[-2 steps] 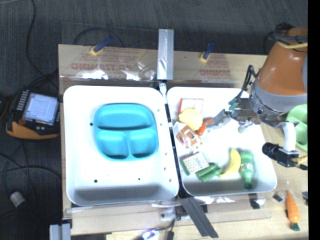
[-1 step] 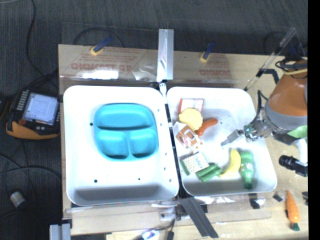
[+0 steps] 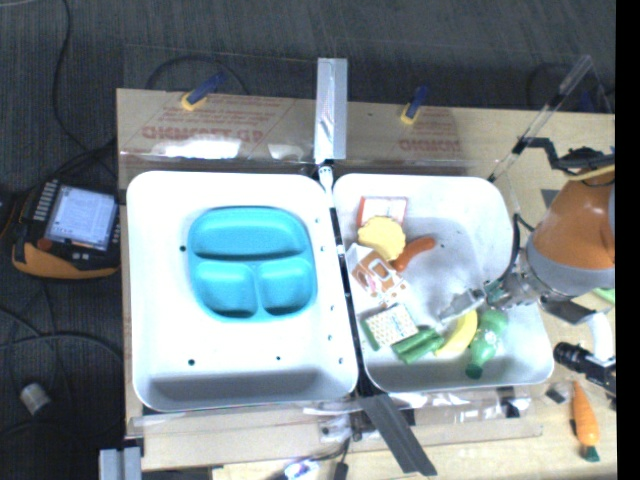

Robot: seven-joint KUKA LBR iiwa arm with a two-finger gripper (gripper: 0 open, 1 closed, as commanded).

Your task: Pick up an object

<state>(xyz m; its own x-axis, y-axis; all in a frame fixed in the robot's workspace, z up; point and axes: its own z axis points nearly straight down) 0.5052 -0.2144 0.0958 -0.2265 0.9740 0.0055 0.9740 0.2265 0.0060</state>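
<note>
Dark carpet (image 3: 300, 18) surrounds a wooden bench (image 3: 250, 128) carrying two shallow white bins side by side, and the metal divider (image 3: 331, 118) between them serves as the landmark. Far to the divider's left, off the bench, a small device with a lit screen (image 3: 75, 218) lies on the carpet. Just left of the divider, the left bin (image 3: 150, 368) holds a blue three-compartment tray (image 3: 252, 260) near its middle. Just right of the divider, the right bin (image 3: 470, 193) carries a cluster of toy food: a small red-and-white carton (image 3: 382, 208) at the top, a yellow bun-like piece (image 3: 381, 237) touching it below, an orange sausage (image 3: 416, 249) beside that, and a striped box (image 3: 378, 274) lower down. Further down lie a pale card (image 3: 391, 324), a green vegetable (image 3: 415, 345), a banana (image 3: 457, 334) and a green bottle (image 3: 484, 346), crowded together. The gripper (image 3: 478, 298) hangs just above the banana and bottle, well right of the divider; whether it is parted or has hold of anything cannot be made out. Furthest right, the grey arm with its orange band (image 3: 578, 226) overhangs the bin's edge, and a toy carrot (image 3: 586, 423) lies on the bench below it.
</note>
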